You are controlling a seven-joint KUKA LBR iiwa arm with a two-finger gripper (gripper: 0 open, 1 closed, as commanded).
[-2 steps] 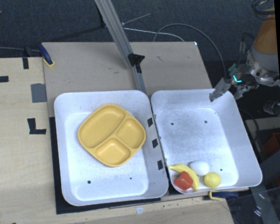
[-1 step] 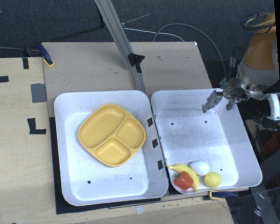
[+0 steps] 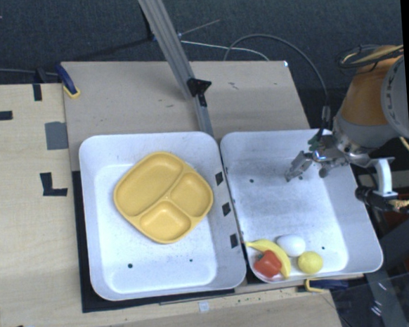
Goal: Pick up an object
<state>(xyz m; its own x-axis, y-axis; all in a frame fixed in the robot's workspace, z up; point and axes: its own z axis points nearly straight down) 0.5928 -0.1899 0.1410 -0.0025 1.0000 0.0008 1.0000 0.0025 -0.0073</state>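
Approach step: tool [image 3: 309, 165] hangs released, seemingly empty, over the right bin [image 3: 349, 211]. Next it must travel to the 4 items, e.g. yellow ball [image 3: 310, 262].

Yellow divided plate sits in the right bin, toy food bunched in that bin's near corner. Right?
Not quite. The camera view shows the yellow divided plate in the left bin. The toy food is bunched in the near corner of the right bin, as you said.
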